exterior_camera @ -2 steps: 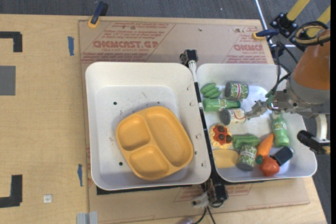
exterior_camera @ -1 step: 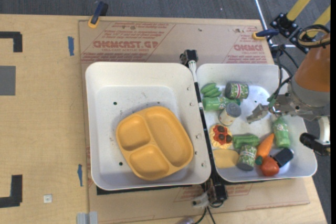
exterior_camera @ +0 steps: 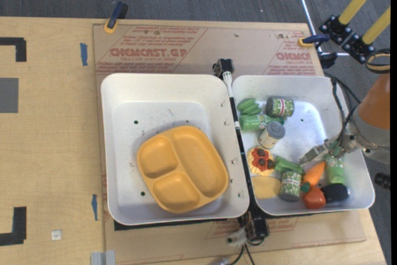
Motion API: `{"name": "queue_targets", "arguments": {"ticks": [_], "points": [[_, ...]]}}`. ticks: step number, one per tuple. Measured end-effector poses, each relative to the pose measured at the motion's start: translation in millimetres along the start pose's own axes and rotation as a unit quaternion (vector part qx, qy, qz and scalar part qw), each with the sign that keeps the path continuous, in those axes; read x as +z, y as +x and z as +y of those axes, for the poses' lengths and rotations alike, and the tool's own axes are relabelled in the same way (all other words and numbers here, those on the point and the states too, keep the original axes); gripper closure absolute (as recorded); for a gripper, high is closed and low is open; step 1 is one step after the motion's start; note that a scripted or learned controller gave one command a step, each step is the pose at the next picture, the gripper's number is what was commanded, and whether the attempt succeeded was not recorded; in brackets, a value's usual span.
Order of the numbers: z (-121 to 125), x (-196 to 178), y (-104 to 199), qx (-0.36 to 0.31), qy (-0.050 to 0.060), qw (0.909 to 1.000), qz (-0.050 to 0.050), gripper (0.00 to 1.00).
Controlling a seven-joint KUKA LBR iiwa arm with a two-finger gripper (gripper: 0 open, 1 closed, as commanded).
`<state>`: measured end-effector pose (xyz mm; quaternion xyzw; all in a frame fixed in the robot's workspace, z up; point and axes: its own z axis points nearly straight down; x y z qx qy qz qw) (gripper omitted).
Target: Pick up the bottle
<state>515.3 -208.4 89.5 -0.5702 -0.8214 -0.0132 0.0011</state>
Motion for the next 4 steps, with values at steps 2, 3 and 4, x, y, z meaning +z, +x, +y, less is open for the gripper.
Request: {"name": "queue_targets", "arguments": {"ticks": [2, 3, 4], "points": [[56.0, -82.9, 74.1, 0.070, 0.009, 0.9975, -0.009, 1.00], [-31.4, -133.5, 12.5, -0.033, 0.009, 0.9994, -0.010, 1.00], [-37.5, -70.1, -0.6, -0.188, 0.011, 0.9822, -0.006, 1.00]]}}
